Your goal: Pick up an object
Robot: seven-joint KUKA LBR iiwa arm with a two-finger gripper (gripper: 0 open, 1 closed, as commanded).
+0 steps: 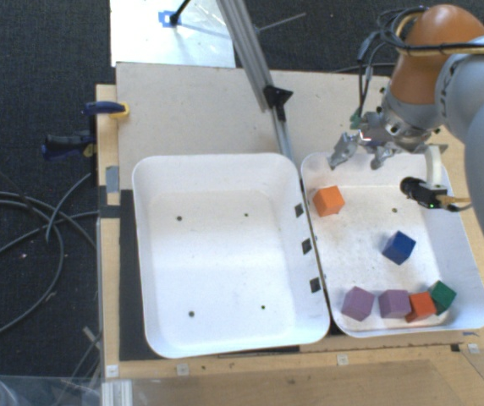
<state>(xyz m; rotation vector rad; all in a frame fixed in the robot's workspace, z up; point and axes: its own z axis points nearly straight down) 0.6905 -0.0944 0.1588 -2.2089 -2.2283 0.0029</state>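
My gripper (360,155) hangs open above the far edge of the right bin (470,269), its two fingers spread with nothing between them. An orange cube (328,200) lies just below and to the left of it, near the bin's far left corner. A blue cube (399,247) sits mid-bin. Along the near wall stand two purple cubes (358,303) (393,304), a red-orange cube (420,306) and a green cube (442,296), close together.
The left bin (153,252) lies beside the right one, with small black clips along their shared edge. A slanted metal pole (255,57) crosses the back of the bench. Blue and yellow clamps (98,108) grip the bench's left edge.
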